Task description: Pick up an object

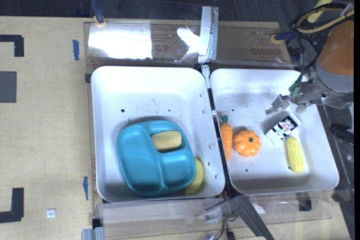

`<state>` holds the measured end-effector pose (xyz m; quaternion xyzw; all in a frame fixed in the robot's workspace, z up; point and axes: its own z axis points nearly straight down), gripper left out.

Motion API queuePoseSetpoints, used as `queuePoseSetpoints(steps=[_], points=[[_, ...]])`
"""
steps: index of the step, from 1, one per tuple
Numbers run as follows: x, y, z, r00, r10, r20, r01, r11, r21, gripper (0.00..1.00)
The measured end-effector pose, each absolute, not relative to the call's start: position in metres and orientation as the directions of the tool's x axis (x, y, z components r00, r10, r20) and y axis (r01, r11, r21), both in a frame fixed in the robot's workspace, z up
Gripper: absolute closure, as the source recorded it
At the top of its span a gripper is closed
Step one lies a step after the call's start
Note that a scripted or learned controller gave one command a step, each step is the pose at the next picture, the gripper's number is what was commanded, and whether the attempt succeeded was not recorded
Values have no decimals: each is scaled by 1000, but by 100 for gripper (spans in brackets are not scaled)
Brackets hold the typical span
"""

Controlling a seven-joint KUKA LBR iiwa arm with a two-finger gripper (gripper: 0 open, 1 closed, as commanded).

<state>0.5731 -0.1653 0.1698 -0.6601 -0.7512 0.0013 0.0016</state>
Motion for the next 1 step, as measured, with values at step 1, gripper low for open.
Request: queuePoseSetpoints(steps=[1], points=[[570,-193,87,-61,998,-2,998,61,5,0]])
